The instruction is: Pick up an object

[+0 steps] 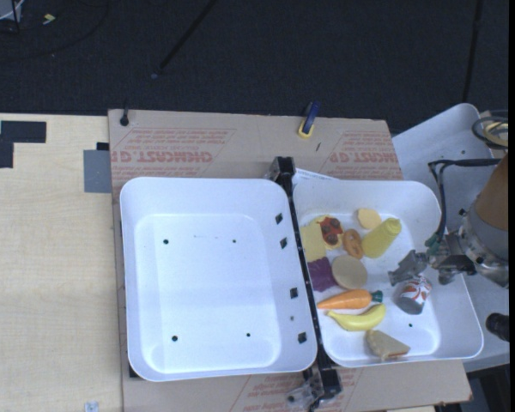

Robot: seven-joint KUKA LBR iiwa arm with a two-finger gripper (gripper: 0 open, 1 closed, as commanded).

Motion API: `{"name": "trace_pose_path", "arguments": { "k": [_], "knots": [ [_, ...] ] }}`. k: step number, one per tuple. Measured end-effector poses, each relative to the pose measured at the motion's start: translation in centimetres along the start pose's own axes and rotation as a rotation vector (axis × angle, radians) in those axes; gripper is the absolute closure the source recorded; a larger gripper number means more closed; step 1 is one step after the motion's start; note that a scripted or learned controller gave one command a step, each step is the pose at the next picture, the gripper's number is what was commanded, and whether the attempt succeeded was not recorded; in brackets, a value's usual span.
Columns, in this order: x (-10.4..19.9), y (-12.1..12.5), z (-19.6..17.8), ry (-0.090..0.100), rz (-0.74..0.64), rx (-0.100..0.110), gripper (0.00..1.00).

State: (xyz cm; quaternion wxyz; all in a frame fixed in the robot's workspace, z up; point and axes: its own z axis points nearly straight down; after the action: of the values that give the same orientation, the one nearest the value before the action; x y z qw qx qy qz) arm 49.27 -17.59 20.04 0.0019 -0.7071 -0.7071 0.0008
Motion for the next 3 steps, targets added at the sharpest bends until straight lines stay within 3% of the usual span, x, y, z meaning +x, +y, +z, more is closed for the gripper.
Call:
{"name": "trace_pose_path", "arguments": {
  "k": [1, 2, 3],
  "knots": [
    [6.0, 0.7, 10.2, 0.003, -0.003, 0.002, 0.00],
    [8.1, 5.6, 11.2, -0.002, -0.003, -0.004, 0.00],
    [9.1, 14.2, 11.1, -0.003, -0.003, -0.008, 0.00]
  ]
}}
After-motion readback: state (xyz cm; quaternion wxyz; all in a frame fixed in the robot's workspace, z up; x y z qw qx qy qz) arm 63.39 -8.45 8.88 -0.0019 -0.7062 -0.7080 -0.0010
